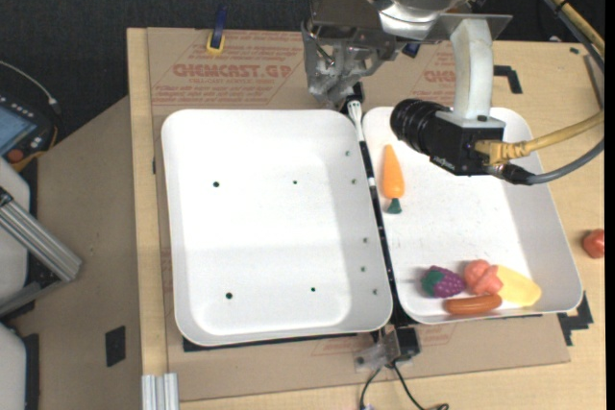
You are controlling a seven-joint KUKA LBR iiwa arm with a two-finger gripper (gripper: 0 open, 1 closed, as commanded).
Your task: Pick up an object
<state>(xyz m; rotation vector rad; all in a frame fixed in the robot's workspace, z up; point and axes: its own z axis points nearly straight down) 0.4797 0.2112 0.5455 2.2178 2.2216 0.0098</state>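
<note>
Lying in right bin [548,216]: orange carrot [392,170], green stem end.

Brown bench [240,62] bears two white bins [259,226] [538,226] side by side.

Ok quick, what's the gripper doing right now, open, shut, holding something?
Gripper: cannot tell open or closed; it sits above the far edge between the two bins, with nothing visibly held. The carrot lies in the right bin.

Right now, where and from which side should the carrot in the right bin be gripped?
Grip the carrot across its thick orange middle, coming straight down from above. It lies flat and apart from other toys, long axis running up-down in view, so close across its width. The bin divider close on its left is tight.
</note>
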